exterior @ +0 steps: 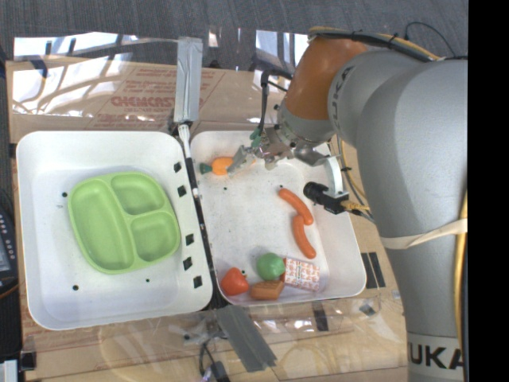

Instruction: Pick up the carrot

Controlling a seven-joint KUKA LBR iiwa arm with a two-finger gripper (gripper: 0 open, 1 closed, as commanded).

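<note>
Reached over the right white plastic bin's (pixel 350 237) far-left corner, two-finger gripper (pixel 245 157) at the small orange carrot (pixel 222 165), seemingly to grasp; jaw opening impossible to tell.

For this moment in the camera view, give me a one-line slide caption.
KUKA arm's gripper reaches the carrot at the right bin's far-left corner; green divided plate sits in the left bin.

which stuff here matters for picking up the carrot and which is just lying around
For the job:
carrot, near the top left corner of the right bin
gripper, right beside the carrot

Lying about:
two sausages
green ball
tomato
small printed box
green divided plate in the left bin
</note>
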